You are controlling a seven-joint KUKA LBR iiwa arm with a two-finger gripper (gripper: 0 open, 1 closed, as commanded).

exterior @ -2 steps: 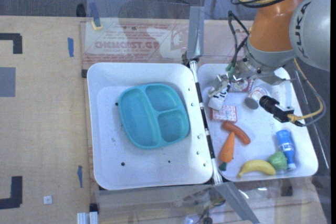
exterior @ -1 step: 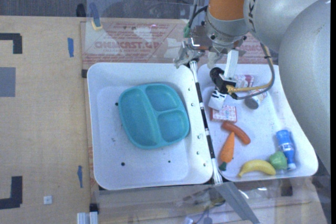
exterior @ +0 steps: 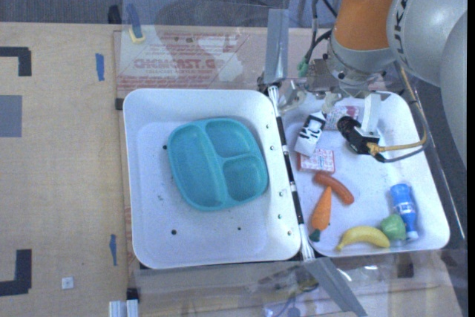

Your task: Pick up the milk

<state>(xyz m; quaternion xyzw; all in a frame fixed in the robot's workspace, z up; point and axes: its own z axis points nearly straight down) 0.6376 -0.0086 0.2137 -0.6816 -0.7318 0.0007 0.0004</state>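
The milk is a small white carton with black print. It lies tilted in the back left part of the right bin, close to the wall between the two bins. My gripper hangs under the orange-banded wrist at the back of that bin, just right of the carton and slightly behind it. The wrist and its cables hide most of the gripper. Nothing shows the carton lifted off the bin floor.
The right bin also holds a small pink packet, a sausage, a carrot, a banana, a green fruit and a blue bottle. A teal divided plate lies in the left bin.
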